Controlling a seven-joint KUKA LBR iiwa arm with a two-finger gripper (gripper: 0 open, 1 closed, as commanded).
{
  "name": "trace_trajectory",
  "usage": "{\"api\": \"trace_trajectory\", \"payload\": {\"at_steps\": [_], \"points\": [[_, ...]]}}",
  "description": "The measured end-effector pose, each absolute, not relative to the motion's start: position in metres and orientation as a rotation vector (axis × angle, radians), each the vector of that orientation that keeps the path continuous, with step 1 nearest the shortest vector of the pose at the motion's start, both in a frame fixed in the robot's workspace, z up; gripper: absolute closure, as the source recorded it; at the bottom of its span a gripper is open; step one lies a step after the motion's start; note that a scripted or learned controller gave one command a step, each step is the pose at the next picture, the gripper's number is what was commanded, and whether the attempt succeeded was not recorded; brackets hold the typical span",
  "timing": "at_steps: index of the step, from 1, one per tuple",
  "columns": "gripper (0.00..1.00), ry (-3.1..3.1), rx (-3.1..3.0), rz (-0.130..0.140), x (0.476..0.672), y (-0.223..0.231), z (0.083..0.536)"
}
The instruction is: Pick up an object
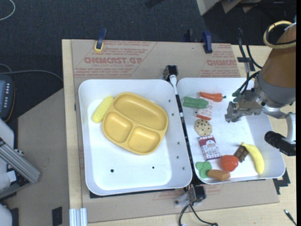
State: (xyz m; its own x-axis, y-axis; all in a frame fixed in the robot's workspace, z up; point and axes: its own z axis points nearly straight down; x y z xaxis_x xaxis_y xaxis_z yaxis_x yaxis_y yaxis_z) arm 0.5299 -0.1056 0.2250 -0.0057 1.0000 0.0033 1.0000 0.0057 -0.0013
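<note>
Gripper (233, 114) over right bin (273, 126) — finger state unreadable (nothing seen held); banana (255, 157), cookie (203, 126) apart.

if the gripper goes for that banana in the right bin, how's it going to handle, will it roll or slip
The banana looks like smooth moulded plastic, so probably light, stiff and somewhat slippery. Its curve should keep it from rolling far, though a nudge could spin it. It lies against a brown piece, which may shift too.

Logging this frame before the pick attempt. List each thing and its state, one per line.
yellow tray: upright, compartments bare, in left bin
corn: lying against the tray's rim
banana: lying flat in right bin
cookie: lying flat
tomato: resting beside the banana
gripper: above right bin, holding nothing
</note>
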Motion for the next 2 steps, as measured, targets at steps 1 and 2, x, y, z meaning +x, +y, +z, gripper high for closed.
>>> {"api": "trace_trajectory", "payload": {"at_steps": [1,2], "points": [[1.0,-2.224,-2.212,0.0,0.515,-0.051,0.215],[1.0,-2.228,-2.215,-0.003,0.511,0.0,0.226]]}}
